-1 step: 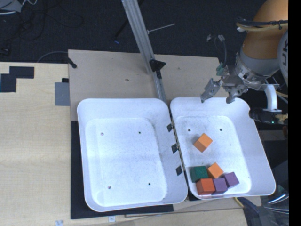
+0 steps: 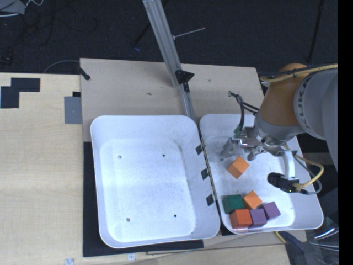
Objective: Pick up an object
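My gripper [image 2: 236, 152] hangs over the middle of the right bin [image 2: 309, 217], at the end of the grey arm with its orange band [image 2: 281, 101]. Its fingers look spread open, with nothing clearly between them. An orange cube [image 2: 238, 167] sits turned at an angle just in front of the fingertips, near the bin's left wall. I cannot tell whether the fingertips touch it. A cluster of blocks rests at the bin's near edge: a green one [image 2: 233, 202], an orange one [image 2: 252, 199], two purple ones [image 2: 271, 210] and a red-orange one [image 2: 240, 218].
The left bin [image 2: 110, 148] is separated from the right one by a shared rim with black clips [image 2: 203, 173]. A slanted metal rail [image 2: 165, 43] rises behind the bins. A black cable and connector [image 2: 281, 182] hang beside the wrist.
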Controlling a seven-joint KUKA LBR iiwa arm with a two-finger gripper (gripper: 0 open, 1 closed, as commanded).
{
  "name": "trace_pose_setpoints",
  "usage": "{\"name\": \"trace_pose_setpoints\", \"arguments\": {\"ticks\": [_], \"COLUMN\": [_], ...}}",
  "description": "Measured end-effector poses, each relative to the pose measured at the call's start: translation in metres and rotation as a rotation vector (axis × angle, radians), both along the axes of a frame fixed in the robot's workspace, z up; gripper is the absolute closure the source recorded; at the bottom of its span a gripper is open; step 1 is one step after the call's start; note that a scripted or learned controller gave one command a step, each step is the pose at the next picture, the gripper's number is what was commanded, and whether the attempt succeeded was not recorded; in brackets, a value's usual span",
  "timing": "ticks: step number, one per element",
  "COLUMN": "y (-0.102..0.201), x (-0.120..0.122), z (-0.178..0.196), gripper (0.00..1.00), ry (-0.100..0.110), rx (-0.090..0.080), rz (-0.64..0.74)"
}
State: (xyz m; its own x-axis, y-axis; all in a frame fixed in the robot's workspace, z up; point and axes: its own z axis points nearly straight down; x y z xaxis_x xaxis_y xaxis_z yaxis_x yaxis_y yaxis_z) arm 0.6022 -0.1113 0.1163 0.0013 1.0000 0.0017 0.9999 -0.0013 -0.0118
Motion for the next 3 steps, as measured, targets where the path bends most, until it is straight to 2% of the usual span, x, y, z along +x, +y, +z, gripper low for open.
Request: {"name": "trace_pose_setpoints", "arguments": {"ticks": [1, 2, 3], "y": [0.003, 0.002, 0.075], "x": [-0.024, -0.025, -0.036], "z": [-0.025, -0.015, 0.078], "gripper": [0.0, 1.0, 1.0], "ry": [-0.014, -0.012, -0.015], "rx": [-0.002, -0.001, 0.001], "rz": [0.0, -0.008, 0.007]}}
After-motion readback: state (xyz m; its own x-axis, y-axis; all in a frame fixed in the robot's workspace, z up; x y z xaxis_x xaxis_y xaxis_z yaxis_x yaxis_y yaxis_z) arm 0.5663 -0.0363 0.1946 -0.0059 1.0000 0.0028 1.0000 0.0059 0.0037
